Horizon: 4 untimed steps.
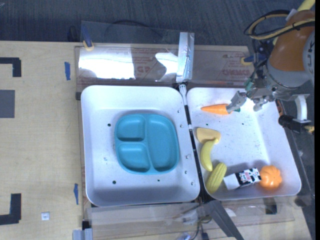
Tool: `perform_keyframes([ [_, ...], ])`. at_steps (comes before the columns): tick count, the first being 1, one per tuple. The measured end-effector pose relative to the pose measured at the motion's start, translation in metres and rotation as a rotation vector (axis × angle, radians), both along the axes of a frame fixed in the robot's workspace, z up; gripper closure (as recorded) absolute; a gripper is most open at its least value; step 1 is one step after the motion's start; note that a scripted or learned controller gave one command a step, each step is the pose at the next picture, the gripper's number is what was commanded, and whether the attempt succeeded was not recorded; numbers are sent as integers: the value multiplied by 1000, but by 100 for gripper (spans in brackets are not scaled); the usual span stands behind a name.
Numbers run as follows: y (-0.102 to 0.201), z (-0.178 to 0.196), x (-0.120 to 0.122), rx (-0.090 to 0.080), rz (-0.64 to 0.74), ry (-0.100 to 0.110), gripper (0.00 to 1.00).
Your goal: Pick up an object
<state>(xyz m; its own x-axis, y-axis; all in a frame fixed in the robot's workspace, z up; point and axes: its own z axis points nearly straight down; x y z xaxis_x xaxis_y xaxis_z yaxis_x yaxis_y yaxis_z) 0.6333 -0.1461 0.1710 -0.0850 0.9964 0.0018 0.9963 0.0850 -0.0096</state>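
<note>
My gripper (248,103) hangs over the back of the right bin (280,139), open, with nothing between its two fingers. An orange carrot (215,109) lies just left of it, its thick end touching or almost touching the left fingertip (235,103). Further forward in the same bin lie a yellow banana (206,153), a yellow-green oblong fruit (216,177), a small white carton with black markings (243,178) and a round orange fruit (270,177).
The left bin (95,134) holds a blue divided plate (147,142). A ridge (189,134) separates the two bins. A clear panel and a metal post (185,56) stand behind the bins. The arm's orange band (292,49) rises at the upper right.
</note>
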Motion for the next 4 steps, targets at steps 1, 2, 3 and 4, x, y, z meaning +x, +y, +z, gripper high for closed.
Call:
perform_keyframes([
  [1,-24,-61,36,-4,22,-35,0],
  [2,-36,-51,35,-4,-292,-15,0],
  [3,-54,-71,42,14,-235,-15,0],
  [4,-21,-85,-3,0,-148,-9,0],
])
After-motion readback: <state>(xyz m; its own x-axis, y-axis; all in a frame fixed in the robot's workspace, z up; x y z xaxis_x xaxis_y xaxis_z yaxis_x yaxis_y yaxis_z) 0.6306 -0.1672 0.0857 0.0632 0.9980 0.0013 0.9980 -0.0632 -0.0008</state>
